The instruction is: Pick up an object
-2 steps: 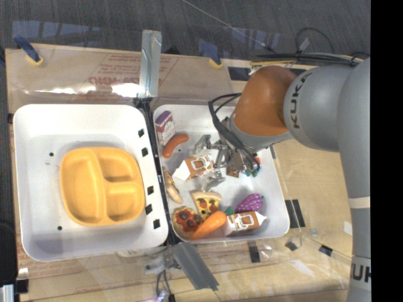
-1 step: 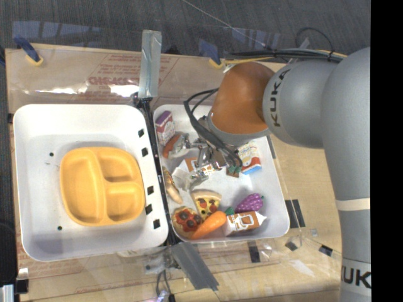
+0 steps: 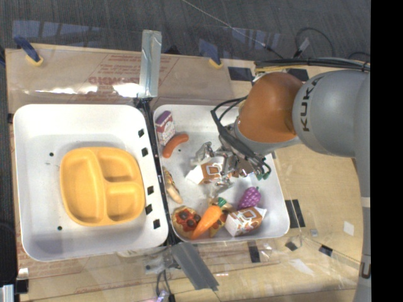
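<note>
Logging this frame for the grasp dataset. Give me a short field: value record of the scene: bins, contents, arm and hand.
left bin: holds a yellow divided tray
right bin: holds the toy food
far end: small carton, sausage
near end: carrot, purple grapes, white-and-orange box, dark red-spotted piece
left wall: tan piece
arm: reaches in from the right, orange band above the right bin
hand: low over the bin's middle, at a second white-and-orange box
grasp: cannot tell

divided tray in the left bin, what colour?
Yellow-orange all over, plain with no pattern. The divided tray shows best in the camera view, lying flat in the left bin.
</note>
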Tool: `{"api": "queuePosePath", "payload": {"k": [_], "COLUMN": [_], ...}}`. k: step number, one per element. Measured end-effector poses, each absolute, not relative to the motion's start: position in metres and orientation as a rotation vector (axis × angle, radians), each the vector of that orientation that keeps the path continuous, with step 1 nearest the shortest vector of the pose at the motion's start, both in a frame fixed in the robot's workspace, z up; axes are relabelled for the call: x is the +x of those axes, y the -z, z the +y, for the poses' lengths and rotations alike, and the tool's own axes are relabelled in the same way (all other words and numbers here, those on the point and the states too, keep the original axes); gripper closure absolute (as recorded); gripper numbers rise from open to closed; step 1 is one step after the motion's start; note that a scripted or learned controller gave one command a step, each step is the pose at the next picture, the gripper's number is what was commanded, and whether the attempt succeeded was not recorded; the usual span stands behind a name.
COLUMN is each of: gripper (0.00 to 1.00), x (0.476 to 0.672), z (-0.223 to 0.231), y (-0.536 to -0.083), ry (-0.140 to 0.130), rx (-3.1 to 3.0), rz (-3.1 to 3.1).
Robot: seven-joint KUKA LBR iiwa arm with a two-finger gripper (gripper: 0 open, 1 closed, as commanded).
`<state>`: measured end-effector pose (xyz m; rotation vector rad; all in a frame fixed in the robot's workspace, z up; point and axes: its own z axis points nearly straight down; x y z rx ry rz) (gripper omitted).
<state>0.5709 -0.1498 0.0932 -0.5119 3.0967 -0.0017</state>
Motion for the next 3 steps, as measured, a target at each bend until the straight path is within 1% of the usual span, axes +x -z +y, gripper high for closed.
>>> {"api": "queuePosePath", "payload": {"k": [1,2,3], "gripper": [0.0,0.0,0.0], "x": [0.563,0.548,0.625], "z": [-0.097,-0.163,-0.192], "y": [-0.092,-0.093,-0.149], "ry": [-0.003,0.002,0.003], "rx": [-0.439,-0.484,-0.211], "rz": [3.11,3.102,3.129]}}
